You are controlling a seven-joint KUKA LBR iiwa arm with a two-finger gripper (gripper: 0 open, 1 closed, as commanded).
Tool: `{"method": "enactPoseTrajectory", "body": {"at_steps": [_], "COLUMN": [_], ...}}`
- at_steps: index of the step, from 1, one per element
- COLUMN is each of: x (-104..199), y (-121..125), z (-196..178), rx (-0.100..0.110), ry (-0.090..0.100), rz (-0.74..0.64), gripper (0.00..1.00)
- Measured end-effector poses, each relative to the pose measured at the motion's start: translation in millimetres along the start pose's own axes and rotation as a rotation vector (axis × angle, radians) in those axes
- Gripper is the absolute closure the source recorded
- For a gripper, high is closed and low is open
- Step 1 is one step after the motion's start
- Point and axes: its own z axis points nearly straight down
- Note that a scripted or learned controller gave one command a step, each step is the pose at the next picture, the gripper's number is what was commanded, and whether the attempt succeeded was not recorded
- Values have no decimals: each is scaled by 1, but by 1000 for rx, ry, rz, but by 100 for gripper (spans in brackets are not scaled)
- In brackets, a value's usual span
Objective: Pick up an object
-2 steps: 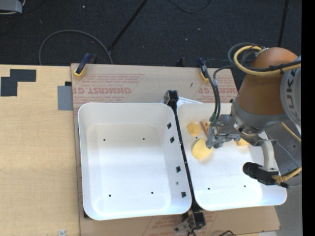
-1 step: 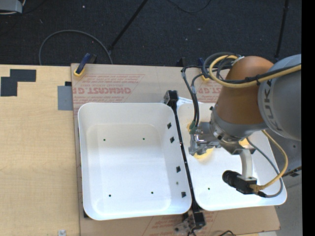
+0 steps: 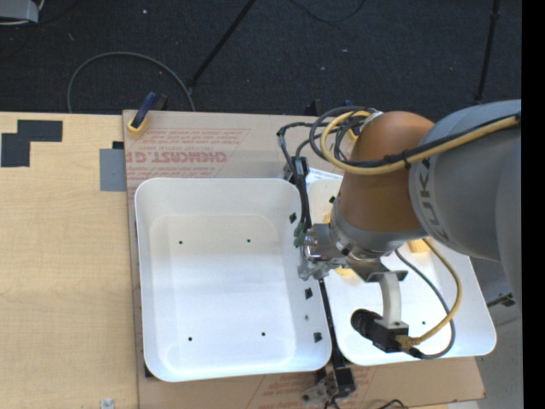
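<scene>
- The grey arm (image 3: 477,186) is reaching in from the right, and its orange band (image 3: 383,177) is hanging over the right bin (image 3: 477,335), covering most of that bin's floor from where I am standing.
- The pincer (image 3: 315,261) is sitting low under the orange band. It is right against the rims where the two bins meet, on the right bin's side of that line.
- The wrist is blocking my view of it, so I cannot tell how far the pincer is open or whether it has hold of anything.
- A yellow thing (image 3: 418,246) is peeking out from under the arm, lying in the right bin, on the far side of the wrist from the pincer.
- Only a small corner of it is showing, so I cannot tell which way its long axis is running or where it is pointing.
- The left bin (image 3: 140,271) is lying just beside the right one, their long sides touching.
- Both bins are resting on a cardboard sheet (image 3: 213,143) with red lettering, and the sheet is lying on the pale wooden desk (image 3: 60,271).
- A blue and yellow clamp (image 3: 145,113) is gripping the sheet's far left corner, its long axis slanting up and to the right.
- Black cables (image 3: 294,152) are looping up from the wrist above the gap between the bins.
</scene>
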Motion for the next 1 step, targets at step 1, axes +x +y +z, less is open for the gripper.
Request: {"method": "enactPoseTrajectory", "body": {"at_steps": [1], "x": [48], "y": [-9], "z": [5], "rx": [0], "ry": [0], "rz": [0], "gripper": [100]}}
